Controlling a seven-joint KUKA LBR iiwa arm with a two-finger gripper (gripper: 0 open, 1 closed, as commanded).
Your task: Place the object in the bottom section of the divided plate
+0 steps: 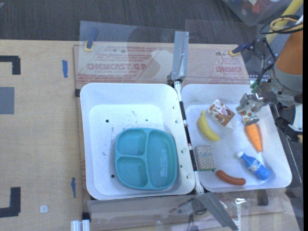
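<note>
Left bin [91, 100] holds the teal divided plate [146, 159], all sections bare. Right bin [284, 174] holds a banana [207, 126], small carton [221, 112], carrot [254, 135], blue bottle [253, 165], sausage [230, 177] and a patterned sponge [205, 157]. The gripper [249, 106] sits low over the right bin's far side, just above the carrot's top; whether open or closed cannot be determined. Nothing is visibly held.

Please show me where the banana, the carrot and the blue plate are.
banana [207, 126], camera view, middle of its curve
carrot [254, 135], camera view, middle of its orange body
blue plate [163, 155], camera view, its large right section
</note>
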